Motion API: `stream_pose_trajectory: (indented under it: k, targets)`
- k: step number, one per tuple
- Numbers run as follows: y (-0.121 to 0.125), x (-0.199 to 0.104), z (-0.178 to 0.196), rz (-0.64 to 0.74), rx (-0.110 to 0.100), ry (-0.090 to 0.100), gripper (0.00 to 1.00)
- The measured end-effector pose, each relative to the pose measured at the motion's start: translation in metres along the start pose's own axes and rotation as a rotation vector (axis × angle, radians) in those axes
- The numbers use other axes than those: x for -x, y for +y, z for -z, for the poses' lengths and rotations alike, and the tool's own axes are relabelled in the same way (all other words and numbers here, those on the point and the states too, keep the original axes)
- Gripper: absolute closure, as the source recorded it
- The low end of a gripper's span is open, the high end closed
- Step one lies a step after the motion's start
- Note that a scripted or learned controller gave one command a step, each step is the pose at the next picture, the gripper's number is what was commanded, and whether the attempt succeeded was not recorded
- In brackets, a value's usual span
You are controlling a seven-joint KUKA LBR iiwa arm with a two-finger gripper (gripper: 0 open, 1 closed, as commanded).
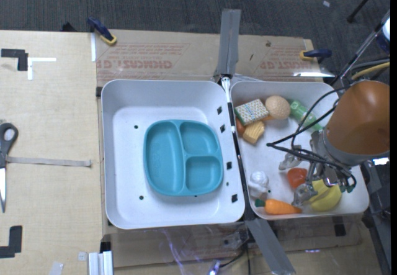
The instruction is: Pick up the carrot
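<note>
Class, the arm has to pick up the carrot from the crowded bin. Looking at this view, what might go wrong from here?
1. The carrot lies against the right bin's near wall, leaving little room around it.
2. The yellow banana and a red item sit close by, so the end effector may grab or shove one instead.
3. Loose cables hang over the bin and could snag.

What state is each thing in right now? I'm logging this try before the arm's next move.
carrot: lying flat at the right bin's near edge, not between any fingers.
gripper: low in the right bin, right of the carrot; finger state unclear.
teal divided plate: flat in the left bin.
banana: lying beside the gripper.
scissors: lying on the bench, left edge.
</note>
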State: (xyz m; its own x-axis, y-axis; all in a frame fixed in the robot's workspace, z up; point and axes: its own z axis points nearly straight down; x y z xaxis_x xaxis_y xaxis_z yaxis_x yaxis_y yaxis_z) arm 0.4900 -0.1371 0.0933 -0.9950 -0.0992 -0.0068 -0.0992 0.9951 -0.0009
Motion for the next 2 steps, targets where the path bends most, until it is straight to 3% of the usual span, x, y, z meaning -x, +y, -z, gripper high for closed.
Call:
stream_pose_trajectory:
  k: [1,2]
  targets:
    - [0.061,0.004,0.099,0.018,0.0,0.001,0.0]
    - [0.023,-0.004,0.036,0.087,0.001,0.004,0.0]
